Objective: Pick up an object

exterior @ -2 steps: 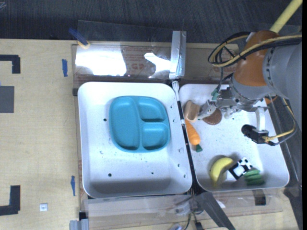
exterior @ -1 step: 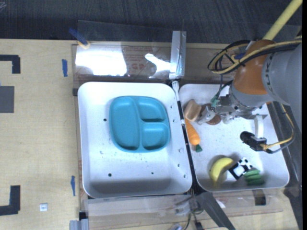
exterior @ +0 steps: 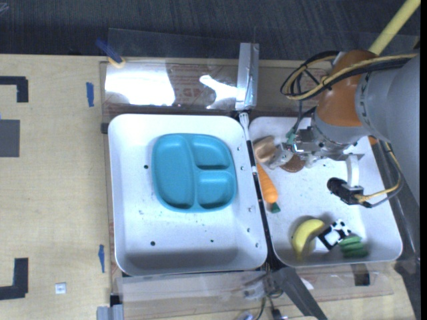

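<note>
Claw [exterior: 288,153] hangs over a brown lump [exterior: 265,149], its grip state impossible to tell.

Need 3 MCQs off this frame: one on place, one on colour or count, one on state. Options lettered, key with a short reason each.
1. Where does the carrot lie?
A. In the left bin, on the tray
B. In the right bin, by its left wall
C. On the bench outside both bins

2. What colour is the divided tray?
A. Blue
B. Red
C. White

3. How does the gripper stand to the banana?
A. It rests on the banana
B. It lifts the banana clear of the bin
C. It is apart from the banana, near the brown object at the bin's upper left

Key: 1 B, the carrot sits along the divider side of the right bin. 2 A, the tray in the left bin is blue. 3 C, the banana lies at the bin's lower edge, well away from the gripper.
</note>
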`<state>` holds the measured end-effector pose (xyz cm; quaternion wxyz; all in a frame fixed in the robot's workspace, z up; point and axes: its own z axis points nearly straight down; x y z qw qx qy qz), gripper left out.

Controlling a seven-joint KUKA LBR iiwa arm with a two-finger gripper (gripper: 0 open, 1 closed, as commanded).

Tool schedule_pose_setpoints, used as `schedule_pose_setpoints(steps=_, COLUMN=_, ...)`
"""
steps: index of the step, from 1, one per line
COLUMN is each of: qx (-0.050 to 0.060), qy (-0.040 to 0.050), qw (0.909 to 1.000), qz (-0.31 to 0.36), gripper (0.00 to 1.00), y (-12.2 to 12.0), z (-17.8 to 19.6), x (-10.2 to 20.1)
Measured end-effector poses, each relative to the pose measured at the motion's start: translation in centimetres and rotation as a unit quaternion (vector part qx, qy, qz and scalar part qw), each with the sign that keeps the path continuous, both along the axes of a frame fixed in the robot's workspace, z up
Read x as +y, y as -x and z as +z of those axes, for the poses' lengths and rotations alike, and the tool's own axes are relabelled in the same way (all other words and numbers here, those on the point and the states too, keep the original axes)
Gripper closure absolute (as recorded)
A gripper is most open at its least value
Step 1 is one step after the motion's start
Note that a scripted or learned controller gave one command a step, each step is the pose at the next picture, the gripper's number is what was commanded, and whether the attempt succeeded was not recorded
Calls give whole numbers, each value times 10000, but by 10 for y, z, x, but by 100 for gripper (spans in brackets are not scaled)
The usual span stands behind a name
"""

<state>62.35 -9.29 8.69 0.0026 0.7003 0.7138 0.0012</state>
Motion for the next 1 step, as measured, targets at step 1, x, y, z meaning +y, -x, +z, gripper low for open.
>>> schedule_pose_setpoints(steps=1, qx=-8, qy=-8, qw=10000, qz=-15, gripper=100, y=0, z=11, x=-1)
